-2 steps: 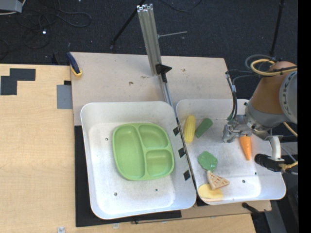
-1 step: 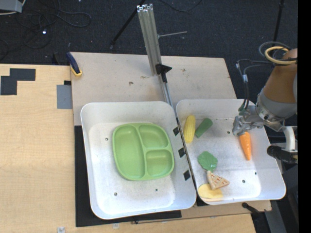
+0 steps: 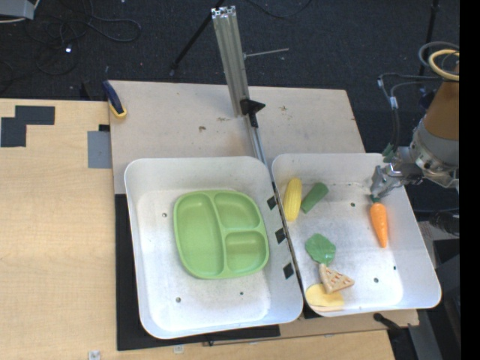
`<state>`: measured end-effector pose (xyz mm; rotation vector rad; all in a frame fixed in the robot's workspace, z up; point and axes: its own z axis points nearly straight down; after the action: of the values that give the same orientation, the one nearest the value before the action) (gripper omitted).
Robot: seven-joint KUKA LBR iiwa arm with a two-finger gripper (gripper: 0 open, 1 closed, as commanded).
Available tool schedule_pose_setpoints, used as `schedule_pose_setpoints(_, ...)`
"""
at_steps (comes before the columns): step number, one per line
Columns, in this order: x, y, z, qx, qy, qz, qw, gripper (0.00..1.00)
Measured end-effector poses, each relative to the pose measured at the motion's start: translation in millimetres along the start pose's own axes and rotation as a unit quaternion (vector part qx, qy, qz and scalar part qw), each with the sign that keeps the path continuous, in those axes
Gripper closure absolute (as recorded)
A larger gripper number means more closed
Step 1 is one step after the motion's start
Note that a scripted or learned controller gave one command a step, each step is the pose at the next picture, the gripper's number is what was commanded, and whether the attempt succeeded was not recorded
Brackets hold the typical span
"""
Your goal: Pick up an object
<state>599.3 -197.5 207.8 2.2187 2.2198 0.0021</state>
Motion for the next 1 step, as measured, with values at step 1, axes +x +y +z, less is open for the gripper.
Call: schedule_pose_setpoints(1, 46.6, -10.0, -3.5, 0.003, 0.002, -0.002, 1.0000, 1.00)
